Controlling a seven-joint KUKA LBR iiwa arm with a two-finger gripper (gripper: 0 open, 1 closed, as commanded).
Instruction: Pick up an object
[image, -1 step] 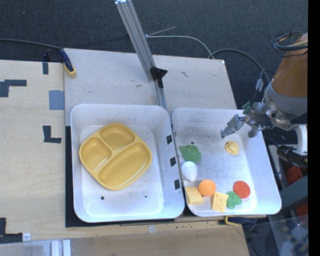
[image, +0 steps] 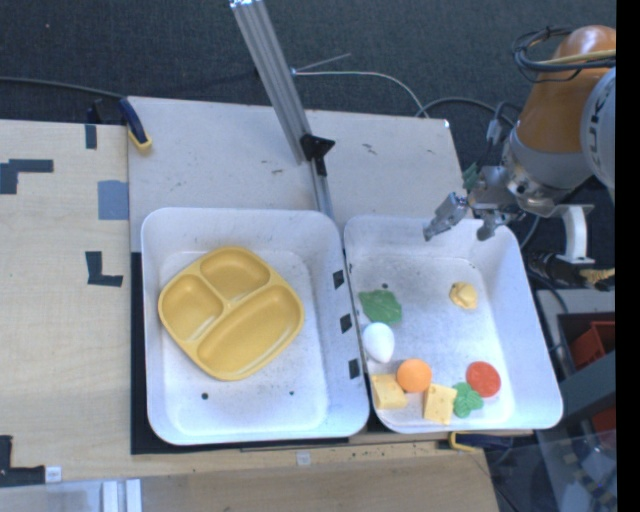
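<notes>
Hovering over the right bin's far rim, hand spread wide.

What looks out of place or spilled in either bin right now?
Nothing stands out. The yellow divided plate lies flat in the left bin, and the toy foods sit loose in the right bin, none spilled over a rim.

Arm cut by right edge; green piece partly hidden.

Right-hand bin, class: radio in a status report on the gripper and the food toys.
Two-finger gripper open over the right white bin's far rim, holding nothing. Small yellow toy nearest, untouched. Nothing between them.
</notes>
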